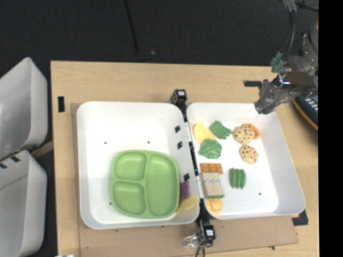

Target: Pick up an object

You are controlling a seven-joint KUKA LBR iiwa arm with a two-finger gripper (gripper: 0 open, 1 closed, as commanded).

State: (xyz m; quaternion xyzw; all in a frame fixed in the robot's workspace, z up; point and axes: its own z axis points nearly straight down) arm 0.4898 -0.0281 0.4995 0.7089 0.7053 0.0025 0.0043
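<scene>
Over the right shallow white bin's (278,159) far corner hovers the dark hand (265,107) (grip state: cannot tell). Approach step, I judge. Next comes descending onto the round speckled toy cookie (245,133).

Wooden bench over dark floor, overhead slanted view.

Light tan bench top (161,79), edges squared, lit evenly with no hard shadows. Floor (161,20) beyond it near black, matte, crossed by a thin dark line running diagonally from the top toward the bench's far edge. Two white rounded panels (19,143) stand at the left, one behind the other, partly cut off by the frame.
</scene>
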